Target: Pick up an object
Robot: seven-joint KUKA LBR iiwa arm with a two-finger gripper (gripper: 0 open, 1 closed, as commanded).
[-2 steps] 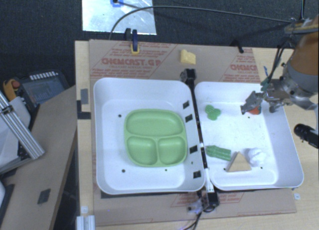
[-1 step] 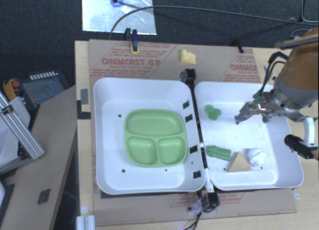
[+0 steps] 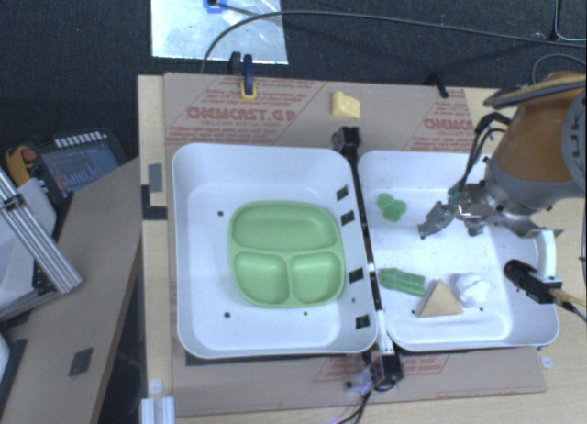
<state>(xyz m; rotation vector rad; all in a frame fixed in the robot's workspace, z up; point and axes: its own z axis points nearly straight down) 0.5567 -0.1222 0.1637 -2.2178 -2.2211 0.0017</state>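
Bench with cardboard sheet (image 3: 275, 110) under two white bins; left bin (image 3: 197, 229) holds a green tray (image 3: 280, 252) with three compartments; right bin (image 3: 523, 326) holds the loose pieces. Arm (image 3: 541, 151) reaches in from the right, orange band above the wrist; gripper (image 3: 438, 222) hangs over the right bin's upper middle, tips pointing left, nothing visible between them; whether clenched or released, cannot tell at this size.

Candidates, all in the right bin: long green piece (image 3: 402, 280) near the left wall; tan wedge (image 3: 441, 301) just right of it; white lump (image 3: 472, 289) touching or just beside the wedge; small green piece (image 3: 392, 206) left of the gripper, near it but apart.

Progress, judged: nothing lifted; every piece lies on the bin floor; approach, closing and lift all remain; small green piece looks the nearest target.

Writing: cardboard printed in red, reads about "CHEMCAST GP", partly repeated at right; yellow block (image 3: 346, 105) on the cardboard, unmarked.
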